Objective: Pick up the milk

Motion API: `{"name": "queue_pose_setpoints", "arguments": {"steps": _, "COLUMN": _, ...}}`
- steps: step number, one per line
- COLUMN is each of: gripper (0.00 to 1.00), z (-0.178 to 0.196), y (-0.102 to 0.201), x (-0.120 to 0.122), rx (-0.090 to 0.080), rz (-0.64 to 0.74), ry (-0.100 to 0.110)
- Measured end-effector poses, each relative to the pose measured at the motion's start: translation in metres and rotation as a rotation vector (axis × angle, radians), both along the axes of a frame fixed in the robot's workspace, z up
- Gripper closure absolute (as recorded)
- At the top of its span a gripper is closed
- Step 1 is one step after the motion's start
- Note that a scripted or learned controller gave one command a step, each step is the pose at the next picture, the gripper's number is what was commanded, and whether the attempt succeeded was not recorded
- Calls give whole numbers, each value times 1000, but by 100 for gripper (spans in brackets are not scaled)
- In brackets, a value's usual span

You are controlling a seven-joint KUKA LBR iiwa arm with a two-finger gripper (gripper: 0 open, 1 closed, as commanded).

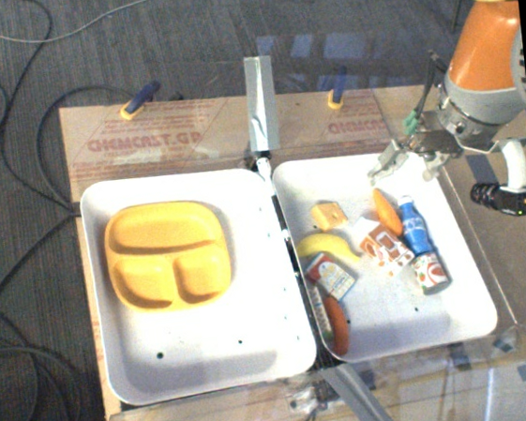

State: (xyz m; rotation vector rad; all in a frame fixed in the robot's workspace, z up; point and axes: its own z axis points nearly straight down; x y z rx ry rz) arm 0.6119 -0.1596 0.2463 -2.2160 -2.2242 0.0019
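The gripper (406, 154) hangs with fingers spread and nothing between them above the right bin (473, 318), ready to drop toward the milk (387, 245) lying among crowded groceries.

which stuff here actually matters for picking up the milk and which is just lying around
Belongs to the job:
- milk carton, white and orange, in the right bin
- gripper, above that bin's far edge

Just lying about:
- blue bottle
- banana
- carrot
- hot dog
- yellow tray in the left bin
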Motion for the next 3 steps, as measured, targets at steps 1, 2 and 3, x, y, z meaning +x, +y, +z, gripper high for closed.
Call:
{"name": "queue_pose_setpoints", "arguments": {"steps": 1, "gripper": 0, "z": -140, "y": 12, "x": -44, "rx": 0, "rz": -1, "ry": -1}}
{"name": "queue_pose_setpoints", "arguments": {"steps": 2, "gripper": 100, "z": -132, "y": 12, "x": -44, "rx": 2, "rz": -1, "ry": 1}}
{"name": "queue_pose_setpoints", "arguments": {"steps": 3, "gripper": 100, "z": -41, "y": 90, "x": -71, "rx": -1, "rz": -90, "ry": 1}}
